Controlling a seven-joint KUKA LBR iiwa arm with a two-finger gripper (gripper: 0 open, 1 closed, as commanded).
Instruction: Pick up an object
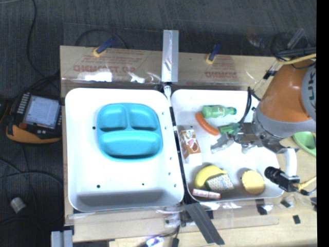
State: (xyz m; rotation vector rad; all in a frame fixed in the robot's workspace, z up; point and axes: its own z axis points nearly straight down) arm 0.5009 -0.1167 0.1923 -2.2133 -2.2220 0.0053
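In the right bin lie a green bottle, an orange carrot-like piece, a brown snack packet, a yellow fruit, a patterned wedge, a yellow round block and a red-and-white stick. My gripper reaches in from the right and hangs over the bin's middle, just below the bottle and right of the carrot piece. Its fingers stand apart, open, with nothing between them.
The left bin holds a blue divided plate. A metal strip stands at the back between the bins. The arm's orange band covers the right bin's far right side. A green object lies outside it.
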